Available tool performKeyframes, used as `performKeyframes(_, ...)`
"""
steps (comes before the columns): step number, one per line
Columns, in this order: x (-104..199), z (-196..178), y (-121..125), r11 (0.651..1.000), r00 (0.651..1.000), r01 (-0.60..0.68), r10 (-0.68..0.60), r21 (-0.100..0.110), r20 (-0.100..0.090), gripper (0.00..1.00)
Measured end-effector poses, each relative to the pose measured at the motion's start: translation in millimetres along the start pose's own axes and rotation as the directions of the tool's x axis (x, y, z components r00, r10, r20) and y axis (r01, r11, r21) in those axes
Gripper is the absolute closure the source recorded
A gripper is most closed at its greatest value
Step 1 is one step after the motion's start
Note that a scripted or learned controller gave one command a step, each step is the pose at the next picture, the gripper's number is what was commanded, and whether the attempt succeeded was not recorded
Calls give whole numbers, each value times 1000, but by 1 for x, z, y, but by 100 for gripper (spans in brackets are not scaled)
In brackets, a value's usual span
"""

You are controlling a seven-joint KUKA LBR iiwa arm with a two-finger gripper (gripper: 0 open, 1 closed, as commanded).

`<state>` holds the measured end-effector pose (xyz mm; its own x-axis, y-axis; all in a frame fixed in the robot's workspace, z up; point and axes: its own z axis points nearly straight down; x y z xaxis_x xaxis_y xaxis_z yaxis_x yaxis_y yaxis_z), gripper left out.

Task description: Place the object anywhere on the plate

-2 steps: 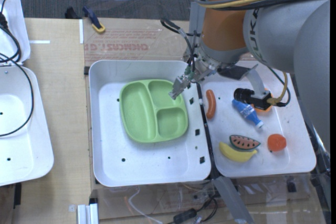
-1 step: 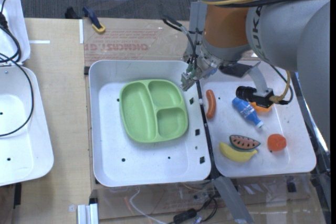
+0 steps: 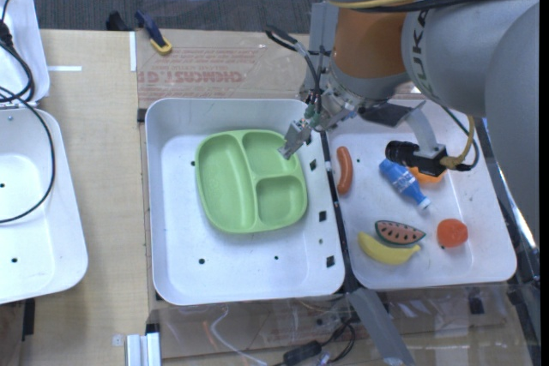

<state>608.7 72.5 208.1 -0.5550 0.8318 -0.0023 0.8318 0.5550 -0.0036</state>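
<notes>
Two shallow white bins (image 3: pixel 163 210) hold one green three-compartment plastic plate (image 3: pixel 249 182), one toy sausage (image 3: pixel 344 170), one blue bottle (image 3: pixel 404 184), one watermelon slice (image 3: pixel 400 232), one yellow banana (image 3: pixel 386 250) and one orange ball (image 3: pixel 452 232).

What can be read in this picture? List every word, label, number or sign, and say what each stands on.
"UK": dark letters running down the grey shell of the arm, cut off by the orange band, so the word is incomplete.
Red print on the cardboard sheet behind the bins: upside down and too blurred to read.
Label on the blue bottle: too small to read.
</notes>
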Motion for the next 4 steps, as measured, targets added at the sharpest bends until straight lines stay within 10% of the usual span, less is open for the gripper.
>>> performKeyframes(1, -2, -9, 0, 1000, 1000, -3, 3, 0, 1, 100)
performKeyframes(2, -2, -9, -1, 1000, 1000, -3, 3, 0, 1, 0)
performKeyframes(3, -4, -17, -1, 1000, 1000, -5, 5, 1, 2, 100)
performKeyframes(4, 37, 22, 4, 997, 997, -74, 74, 0, -2, 100)
